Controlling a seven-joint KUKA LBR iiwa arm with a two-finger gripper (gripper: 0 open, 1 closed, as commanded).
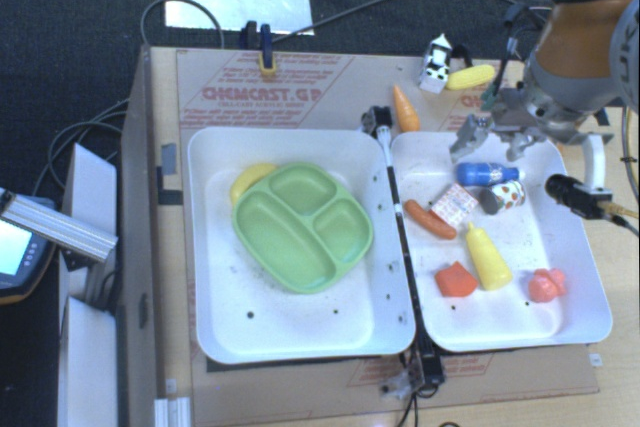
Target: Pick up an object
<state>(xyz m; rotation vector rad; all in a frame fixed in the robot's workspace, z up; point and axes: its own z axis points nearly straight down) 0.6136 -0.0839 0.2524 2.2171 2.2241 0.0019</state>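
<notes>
Blue bottle (488, 174) in right bin (580, 315), jaws (493, 137) spread above it

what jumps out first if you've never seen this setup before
The big green divided plate fills much of the left bin, tilted, with something yellow peeking out at its upper left. The right bin holds a scatter of small toys, among them a blue bottle, a yellow bottle and a carrot. Over its top edge hangs the gripper, just above the blue bottle.
</notes>
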